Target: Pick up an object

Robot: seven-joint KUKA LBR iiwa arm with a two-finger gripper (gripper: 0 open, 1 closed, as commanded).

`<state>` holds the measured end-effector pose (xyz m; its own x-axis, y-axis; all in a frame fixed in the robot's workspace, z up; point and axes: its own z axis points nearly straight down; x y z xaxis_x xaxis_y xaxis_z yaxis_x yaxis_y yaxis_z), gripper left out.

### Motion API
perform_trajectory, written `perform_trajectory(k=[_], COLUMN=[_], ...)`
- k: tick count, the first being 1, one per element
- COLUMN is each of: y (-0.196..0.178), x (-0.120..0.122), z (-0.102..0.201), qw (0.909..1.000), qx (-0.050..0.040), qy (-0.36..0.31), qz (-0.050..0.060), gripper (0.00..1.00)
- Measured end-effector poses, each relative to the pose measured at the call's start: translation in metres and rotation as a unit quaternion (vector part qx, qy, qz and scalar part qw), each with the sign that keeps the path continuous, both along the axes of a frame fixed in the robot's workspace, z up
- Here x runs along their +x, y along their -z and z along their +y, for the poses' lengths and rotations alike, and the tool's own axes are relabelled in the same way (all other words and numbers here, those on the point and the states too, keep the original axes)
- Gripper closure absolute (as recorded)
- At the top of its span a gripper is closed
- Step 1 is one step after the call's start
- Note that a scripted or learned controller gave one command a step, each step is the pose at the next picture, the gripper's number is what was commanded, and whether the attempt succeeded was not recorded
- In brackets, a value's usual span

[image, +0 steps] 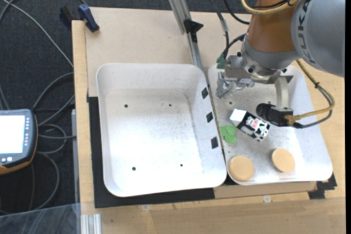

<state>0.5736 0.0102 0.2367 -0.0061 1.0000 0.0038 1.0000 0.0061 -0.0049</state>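
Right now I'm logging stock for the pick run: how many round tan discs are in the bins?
2. One tan disc lies at the right bin's near-left corner; the other disc sits to its right along the near edge. The arm covers the bin's far part, so more could be hidden.

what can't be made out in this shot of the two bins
- Hand, camera view: the orange and grey arm covers most of it, so whether it is open or shut is unclear.
- Far end of the right bin: hidden beneath the arm.
- Black-and-white object: print too small to read.
- Green object: too small to identify.
- Handheld screen: cut off by the left edge.
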Motion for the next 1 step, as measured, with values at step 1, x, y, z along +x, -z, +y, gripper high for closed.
perform_trajectory(k=[1], y=[-0.0039], x=[-0.0327], z=[0.0357], qw=[1.0], qx=[-0.0004], qy=[0.001], qz=[0.0], gripper=[1.0])
